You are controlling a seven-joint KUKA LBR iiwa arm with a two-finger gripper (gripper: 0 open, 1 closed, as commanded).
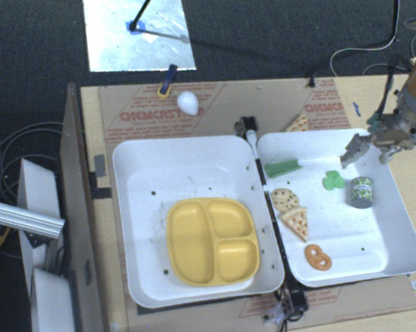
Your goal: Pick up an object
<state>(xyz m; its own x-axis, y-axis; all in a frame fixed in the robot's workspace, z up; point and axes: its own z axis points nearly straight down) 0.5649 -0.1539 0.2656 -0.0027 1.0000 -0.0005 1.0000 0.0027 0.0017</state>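
Note:
My gripper hangs over the far right part of the right bin, its two fingers spread open with nothing between them. Just below it stands a small grey-green can. Left of the can lies a green leafy toy. A green bar lies near the bin's left wall. Below the bar are a speckled cookie, a pizza slice and a pretzel.
The left bin holds a yellow divided plate. On the cardboard behind the bins lie a white egg, a blue-and-yellow tool and a cracker piece. Cables run at the left and the upper right.

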